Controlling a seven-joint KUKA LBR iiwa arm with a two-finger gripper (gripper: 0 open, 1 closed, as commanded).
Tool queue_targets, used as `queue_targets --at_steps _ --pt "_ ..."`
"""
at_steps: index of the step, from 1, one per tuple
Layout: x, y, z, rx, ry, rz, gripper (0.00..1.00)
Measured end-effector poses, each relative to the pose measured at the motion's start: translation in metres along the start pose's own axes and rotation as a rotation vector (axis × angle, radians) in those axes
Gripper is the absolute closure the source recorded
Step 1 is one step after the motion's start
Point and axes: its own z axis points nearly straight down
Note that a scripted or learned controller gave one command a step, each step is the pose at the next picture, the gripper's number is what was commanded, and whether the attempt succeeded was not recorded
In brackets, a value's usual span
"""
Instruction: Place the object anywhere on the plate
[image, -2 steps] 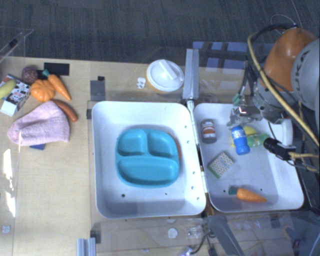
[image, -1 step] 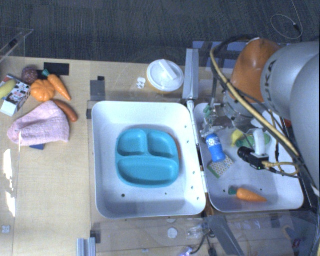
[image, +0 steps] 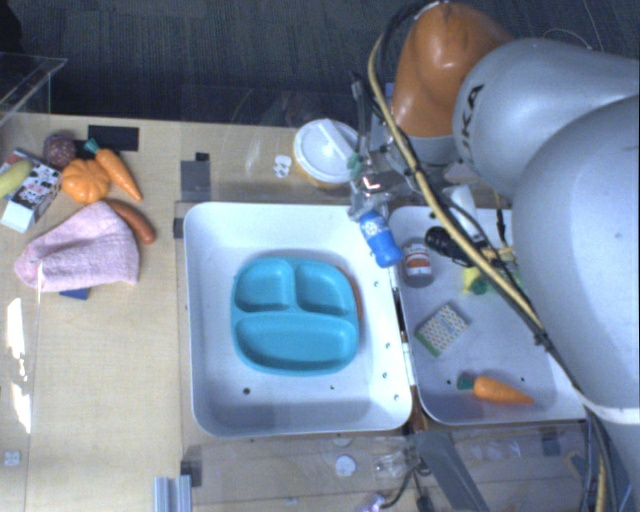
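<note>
Pale wooden bench fills my feed, bearing two white bins side by side. I see the left bin holding one blue plate, divided into three compartments, lying flat in the middle so it makes a broad landing spot. The gripper hangs over the seam between the bins, at the left bin's upper right corner, and a small blue bottle dangles tilted from it. The bottle's top appears to sit between the fingertips, so I judge the hand clamped on it, held high and well short of the plate, above and to the right of it.

In the right bin I count four loose things: one small jar, one checkered sponge, one toy carrot and one yellow-green piece half hidden by cables. Outside the bins, at the bench's left end, sit spare props: one pink cloth, one toy pumpkin, one more carrot and one sausage. One white lidded cup stands behind the bins.
</note>
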Motion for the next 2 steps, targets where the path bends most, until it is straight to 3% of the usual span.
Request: queue_targets --at_steps 1,2 --pt "0.0 0.0 0.0 0.0 0.0 0.0 0.0" --pt "0.074 0.018 0.013 -0.001 0.001 -0.104 0.0"
